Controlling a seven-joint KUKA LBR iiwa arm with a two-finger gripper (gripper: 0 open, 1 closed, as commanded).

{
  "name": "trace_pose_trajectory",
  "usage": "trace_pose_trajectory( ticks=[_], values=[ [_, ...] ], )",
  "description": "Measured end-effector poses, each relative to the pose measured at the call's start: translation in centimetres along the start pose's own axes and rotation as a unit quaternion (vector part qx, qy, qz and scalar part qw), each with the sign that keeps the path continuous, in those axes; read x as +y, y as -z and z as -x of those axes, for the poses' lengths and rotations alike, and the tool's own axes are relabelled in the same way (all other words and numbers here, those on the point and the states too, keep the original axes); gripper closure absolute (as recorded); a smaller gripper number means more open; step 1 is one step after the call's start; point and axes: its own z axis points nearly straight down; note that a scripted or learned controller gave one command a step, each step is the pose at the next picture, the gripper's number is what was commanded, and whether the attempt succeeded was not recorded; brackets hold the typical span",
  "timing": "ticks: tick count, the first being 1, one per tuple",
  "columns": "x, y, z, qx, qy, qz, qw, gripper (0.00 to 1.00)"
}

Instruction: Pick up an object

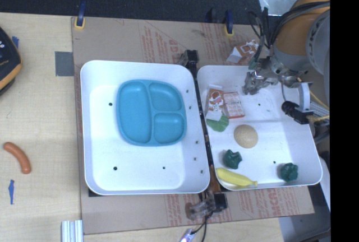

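Note:
The right bin [291,137] holds a red-and-white packet [224,102], a green piece [217,122] just below it, a tan round bun [245,135], two dark green broccoli pieces [232,158] [289,171] and a yellow banana [234,177] at the front edge. My gripper [253,83] hangs over the bin's back right part, to the right of the packet. Nothing shows between its fingers.
The left bin [98,173] carries a blue divided plate [151,112]. A sausage [18,157] lies on the bench far left. A small packet [244,51] sits behind the right bin. Clamps [80,14] hold the cardboard at the back.

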Motion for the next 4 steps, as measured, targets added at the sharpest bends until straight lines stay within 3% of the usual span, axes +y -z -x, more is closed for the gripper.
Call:
trace_pose_trajectory(
  ticks=[1, 2, 3, 4],
  values=[
    [0.2, 7.4, -7.3, 0.001, 0.001, 0.003, 1.0000, 0.00],
    [-0.4, -1.7, -3.0, 0.000, 0.000, 0.004, 1.0000, 0.00],
    [0.6, -2.0, 0.7, 0.001, 0.000, 0.009, 1.0000, 0.00],
    [0.1, 4.3, 5.9, 0.001, -0.001, 0.003, 1.0000, 0.00]
  ],
)
